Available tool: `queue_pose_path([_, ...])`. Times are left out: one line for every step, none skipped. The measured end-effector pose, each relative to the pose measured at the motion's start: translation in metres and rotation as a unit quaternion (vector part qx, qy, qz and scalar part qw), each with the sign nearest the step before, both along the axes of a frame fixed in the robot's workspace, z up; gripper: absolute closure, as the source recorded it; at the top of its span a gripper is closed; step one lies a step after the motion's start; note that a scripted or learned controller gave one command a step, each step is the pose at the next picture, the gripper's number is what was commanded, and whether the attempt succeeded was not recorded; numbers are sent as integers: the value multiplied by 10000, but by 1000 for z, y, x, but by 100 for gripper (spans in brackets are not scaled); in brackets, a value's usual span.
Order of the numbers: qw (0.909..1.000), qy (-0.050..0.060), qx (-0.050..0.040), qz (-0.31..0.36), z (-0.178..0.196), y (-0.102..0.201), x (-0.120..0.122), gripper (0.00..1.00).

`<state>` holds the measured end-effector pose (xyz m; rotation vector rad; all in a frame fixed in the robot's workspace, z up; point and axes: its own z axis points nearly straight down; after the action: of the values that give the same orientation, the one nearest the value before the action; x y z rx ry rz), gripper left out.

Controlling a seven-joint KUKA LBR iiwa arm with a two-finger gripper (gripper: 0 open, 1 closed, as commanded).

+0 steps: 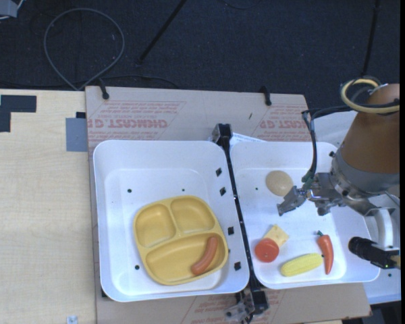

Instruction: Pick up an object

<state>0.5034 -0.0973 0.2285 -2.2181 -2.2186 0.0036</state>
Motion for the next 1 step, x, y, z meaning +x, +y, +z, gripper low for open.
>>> queue_pose_path([10000,26,5,2,-59,9,3,0])
